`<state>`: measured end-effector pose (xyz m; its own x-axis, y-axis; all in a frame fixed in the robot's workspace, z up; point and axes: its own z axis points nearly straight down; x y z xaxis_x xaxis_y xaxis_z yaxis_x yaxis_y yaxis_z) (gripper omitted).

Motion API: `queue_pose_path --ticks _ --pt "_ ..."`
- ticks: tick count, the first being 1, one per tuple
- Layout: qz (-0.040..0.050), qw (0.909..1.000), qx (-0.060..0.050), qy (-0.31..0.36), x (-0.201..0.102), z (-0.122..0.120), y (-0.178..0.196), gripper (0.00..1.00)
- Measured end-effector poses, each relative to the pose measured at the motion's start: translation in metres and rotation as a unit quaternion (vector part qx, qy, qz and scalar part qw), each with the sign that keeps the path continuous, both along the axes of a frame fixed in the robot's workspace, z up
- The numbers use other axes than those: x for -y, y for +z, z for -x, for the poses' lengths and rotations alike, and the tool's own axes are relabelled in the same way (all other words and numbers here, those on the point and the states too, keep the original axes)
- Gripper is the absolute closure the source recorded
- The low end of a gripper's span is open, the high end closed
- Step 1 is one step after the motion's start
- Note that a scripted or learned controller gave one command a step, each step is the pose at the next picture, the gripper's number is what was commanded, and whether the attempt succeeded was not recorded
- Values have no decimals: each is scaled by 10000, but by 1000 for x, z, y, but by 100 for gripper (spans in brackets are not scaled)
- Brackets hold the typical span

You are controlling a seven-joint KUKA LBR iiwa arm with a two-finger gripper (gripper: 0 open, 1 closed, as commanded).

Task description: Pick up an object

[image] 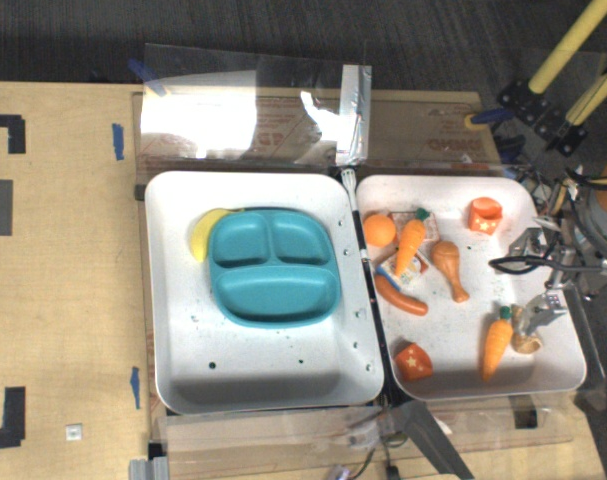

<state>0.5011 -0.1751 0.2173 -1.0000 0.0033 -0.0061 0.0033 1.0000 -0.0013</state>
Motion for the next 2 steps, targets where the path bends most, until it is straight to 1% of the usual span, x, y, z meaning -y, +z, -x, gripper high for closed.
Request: queue_pose_path --ticks 1,2 --pt "20 9984 35 558 46 -7 -128 0" --pt "13 9989 30 463 12 3 -128 0"
